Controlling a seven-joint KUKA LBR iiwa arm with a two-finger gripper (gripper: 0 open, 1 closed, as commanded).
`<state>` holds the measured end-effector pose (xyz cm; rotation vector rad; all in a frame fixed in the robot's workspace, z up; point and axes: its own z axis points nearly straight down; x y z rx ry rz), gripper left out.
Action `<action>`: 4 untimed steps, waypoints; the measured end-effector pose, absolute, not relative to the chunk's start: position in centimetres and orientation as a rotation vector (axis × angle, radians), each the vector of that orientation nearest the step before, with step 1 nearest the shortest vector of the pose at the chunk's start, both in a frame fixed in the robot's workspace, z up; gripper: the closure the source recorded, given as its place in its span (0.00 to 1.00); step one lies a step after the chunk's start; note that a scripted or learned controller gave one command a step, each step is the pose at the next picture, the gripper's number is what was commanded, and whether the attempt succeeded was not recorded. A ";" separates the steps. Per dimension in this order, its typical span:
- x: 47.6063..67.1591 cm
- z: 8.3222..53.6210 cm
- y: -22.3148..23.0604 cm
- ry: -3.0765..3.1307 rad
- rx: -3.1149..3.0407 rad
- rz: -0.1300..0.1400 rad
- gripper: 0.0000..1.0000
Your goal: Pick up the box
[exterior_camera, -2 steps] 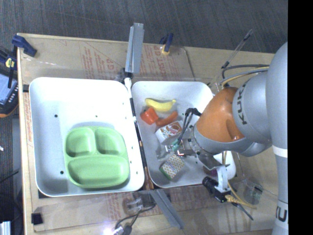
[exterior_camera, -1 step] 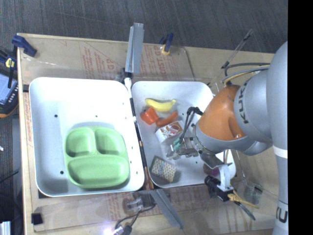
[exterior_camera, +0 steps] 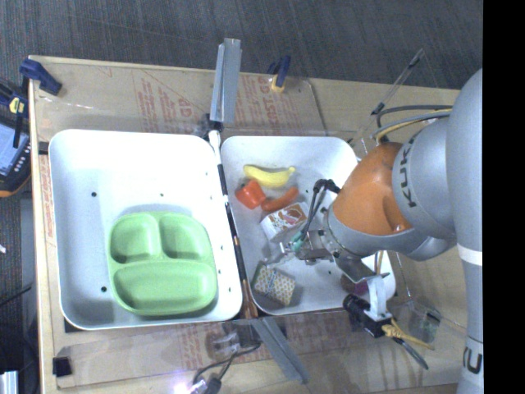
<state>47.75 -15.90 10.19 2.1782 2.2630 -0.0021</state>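
Left bin (exterior_camera: 74, 220): green divided tray (exterior_camera: 162, 263), set toward 5 o'clock. Right bin (exterior_camera: 328, 150): yellow banana (exterior_camera: 269, 174) at 12 o'clock, orange-red block (exterior_camera: 250, 194) just below it at 7 o'clock, orange carrot-like piece (exterior_camera: 281, 199) beside the block. Blue clamp (exterior_camera: 39, 75) at tabletop (exterior_camera: 148, 89) 10 o'clock corner.

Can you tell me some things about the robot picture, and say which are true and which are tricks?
1. The green tray lies in the left bin. True.
2. The banana is in the left bin. False: it lies in the right bin.
3. The gripper is over the right bin. True.
4. The box sits on the green tray. False: it is in the right bin, beside the gripper.
5. The patterned packet lies near the right bin's front edge. True.
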 end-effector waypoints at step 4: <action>64.5 8.9 -12.0 2.391 2.070 -0.062 0.00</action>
